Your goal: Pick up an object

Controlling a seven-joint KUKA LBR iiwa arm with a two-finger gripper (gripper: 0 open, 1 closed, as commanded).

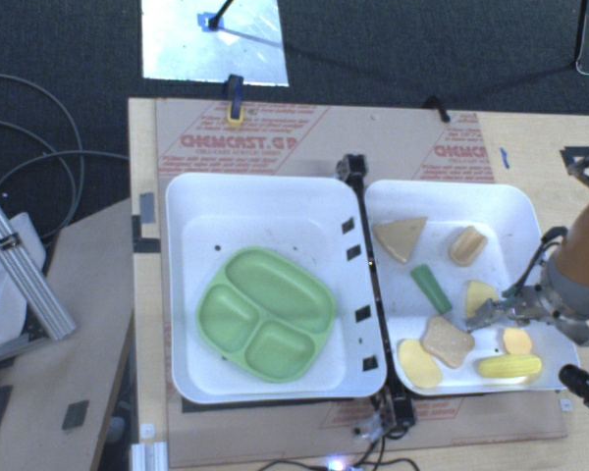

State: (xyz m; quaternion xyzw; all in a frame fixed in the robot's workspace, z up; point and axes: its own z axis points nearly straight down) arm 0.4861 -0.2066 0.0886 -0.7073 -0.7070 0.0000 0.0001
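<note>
Near edge, right bin (pixel 530 204): You had a yellow corn-like piece (pixel 509 366) lying flat at the bin's 5 o'clock, close to the front wall.
Beside it: A pale yellow oval piece (pixel 419 363) lay at about 7 o'clock in that bin, touching a tan toast slice (pixel 447 341) just above and to its right.
Small orange-yellow piece (pixel 517 340): It sat just above the corn-like piece, at 4 o'clock in the bin.
Gripper (pixel 479 314): Your arm reached in from 3 o'clock, and the gripper sat low over the bin floor, near the toast slice's upper right corner; you could see nothing held in it. I cannot tell whether its fingers were apart or together.
Yellow wedge (pixel 479 293): It lay right at the gripper, at the bin's centre right, partly hidden by it.
Green stick (pixel 431 287): It lay tilted near the bin's middle, pointing from 11 to 5 o'clock, apart from the gripper.
Far end, right bin: A tan triangular piece (pixel 400 238) lay at 10 o'clock, and a small bread roll (pixel 467 245) at 1 o'clock, apart from each other.
Left bin (pixel 191 214): You had a green divided plate (pixel 265 313) resting on the floor, toward 6 o'clock.
Beyond the bins: A blue and yellow clamp (pixel 235 100) gripped the bench's far edge at 12 o'clock.
</note>
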